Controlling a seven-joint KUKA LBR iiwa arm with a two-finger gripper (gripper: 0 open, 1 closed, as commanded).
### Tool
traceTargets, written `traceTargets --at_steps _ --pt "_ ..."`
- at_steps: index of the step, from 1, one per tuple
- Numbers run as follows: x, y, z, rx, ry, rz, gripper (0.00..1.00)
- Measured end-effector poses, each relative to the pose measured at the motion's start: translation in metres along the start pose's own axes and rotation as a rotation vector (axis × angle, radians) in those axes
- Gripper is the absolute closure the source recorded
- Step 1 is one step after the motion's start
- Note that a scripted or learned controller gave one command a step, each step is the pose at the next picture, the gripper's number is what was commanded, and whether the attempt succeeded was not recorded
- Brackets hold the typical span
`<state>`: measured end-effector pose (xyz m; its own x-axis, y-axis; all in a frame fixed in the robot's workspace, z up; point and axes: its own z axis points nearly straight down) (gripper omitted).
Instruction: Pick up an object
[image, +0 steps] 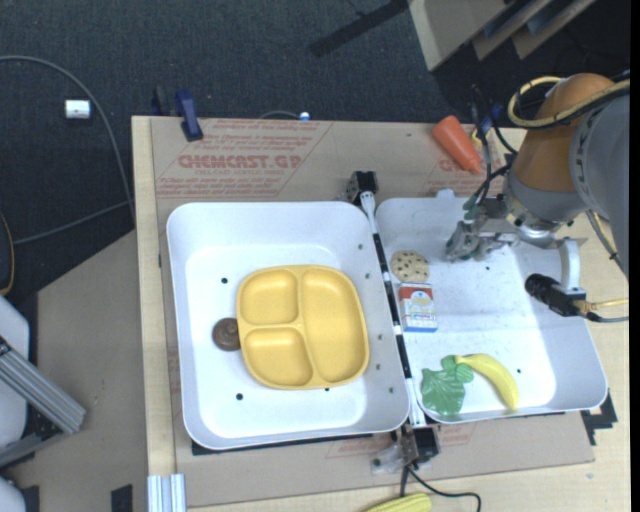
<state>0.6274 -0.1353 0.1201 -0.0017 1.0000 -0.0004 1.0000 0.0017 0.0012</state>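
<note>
The right bin (556, 345) holds a round speckled cookie (408, 265), a small red, white and blue box (417, 307), a yellow banana (492, 377) and a green leafy toy (444, 389). My gripper (470, 243) hangs over the far part of this bin, to the right of the cookie and apart from it. Nothing shows between its tips. In the left bin (200, 262) lie a yellow divided plate (301, 326) and a brown disc (226, 334) against the plate's left edge.
An orange carrot-shaped piece (457, 144) lies on the bench behind the right bin. A blue clip (187, 114) sits at the bench's far left edge. The arm's grey and orange body (560, 150) stands over the right bin's far right corner.
</note>
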Motion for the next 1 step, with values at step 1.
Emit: traceTargets --at_steps 1 --pt "0.0534 -0.0356 -0.0647 0.003 0.002 0.0 1.0"
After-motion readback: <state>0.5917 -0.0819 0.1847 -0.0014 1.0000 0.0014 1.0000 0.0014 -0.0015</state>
